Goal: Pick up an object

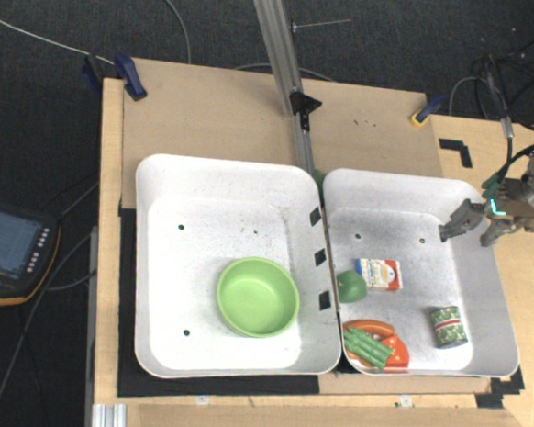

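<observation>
Wooden bench [219,121]; dark carpet [46,98]

A tan wooden bench [219,121] stands on dark carpet [37,98], with blue clamps [131,76] at its far corners. An aluminium rail [281,57] slants down to the seam between the bins. Off the bench's left side lies a handheld control pendant [4,254] with a screen, and thin cables [127,4] curve across the carpet.
</observation>
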Available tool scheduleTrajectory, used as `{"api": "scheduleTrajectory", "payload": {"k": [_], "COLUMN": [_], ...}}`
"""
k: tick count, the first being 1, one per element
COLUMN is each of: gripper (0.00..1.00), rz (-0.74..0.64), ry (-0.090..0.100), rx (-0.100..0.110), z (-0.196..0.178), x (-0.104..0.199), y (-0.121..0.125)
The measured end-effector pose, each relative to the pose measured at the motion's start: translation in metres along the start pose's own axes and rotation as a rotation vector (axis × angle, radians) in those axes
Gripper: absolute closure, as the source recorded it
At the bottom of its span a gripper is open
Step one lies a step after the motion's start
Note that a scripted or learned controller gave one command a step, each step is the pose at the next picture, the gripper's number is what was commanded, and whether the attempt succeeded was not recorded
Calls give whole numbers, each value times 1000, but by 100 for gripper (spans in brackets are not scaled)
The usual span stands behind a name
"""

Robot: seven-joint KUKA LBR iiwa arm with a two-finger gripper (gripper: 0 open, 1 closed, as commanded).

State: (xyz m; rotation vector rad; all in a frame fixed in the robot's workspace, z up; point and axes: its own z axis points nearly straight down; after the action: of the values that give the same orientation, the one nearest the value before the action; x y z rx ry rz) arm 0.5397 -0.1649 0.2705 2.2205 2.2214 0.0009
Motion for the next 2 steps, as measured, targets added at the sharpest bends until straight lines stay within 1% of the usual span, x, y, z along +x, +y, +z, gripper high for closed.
{"api": "scheduleTrajectory", "payload": {"k": [1,2], "gripper": [0,0], "rz": [0,0], "ry": [0,1], "rx": [0,4], "z": [0,43], "x": [0,-1], "y": [0,-5]}}
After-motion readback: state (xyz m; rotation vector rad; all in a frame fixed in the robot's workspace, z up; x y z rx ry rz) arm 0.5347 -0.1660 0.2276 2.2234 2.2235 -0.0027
